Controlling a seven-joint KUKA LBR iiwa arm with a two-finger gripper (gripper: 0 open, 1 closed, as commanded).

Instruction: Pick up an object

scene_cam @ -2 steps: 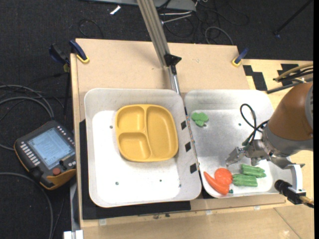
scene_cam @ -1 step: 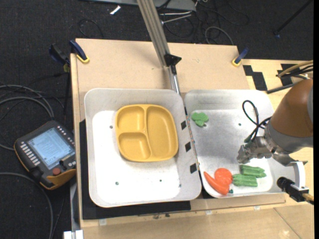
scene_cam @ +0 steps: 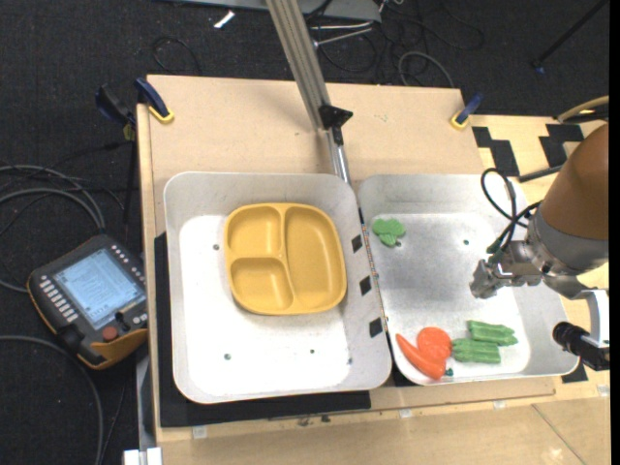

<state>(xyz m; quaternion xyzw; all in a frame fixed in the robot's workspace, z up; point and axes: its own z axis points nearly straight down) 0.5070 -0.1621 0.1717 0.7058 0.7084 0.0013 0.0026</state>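
— Gripper (scene_cam: 484, 284) hung over the right bin (scene_cam: 426, 235), near its right side; I couldn't tell how it was set. Which object?

— Going left to right along the bin's near edge: the orange carrot (scene_cam: 420, 358), the red tomato (scene_cam: 435, 343), then the green pea pods (scene_cam: 484, 343), just below the gripper. I'd have gone for the pods.

— How did they lie?

— Long axis roughly left-right. Best to descend straight and close across their narrow width, clear of the tomato.

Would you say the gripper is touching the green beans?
Apart: the camera view shows bare bin floor between the gripper and the green beans.
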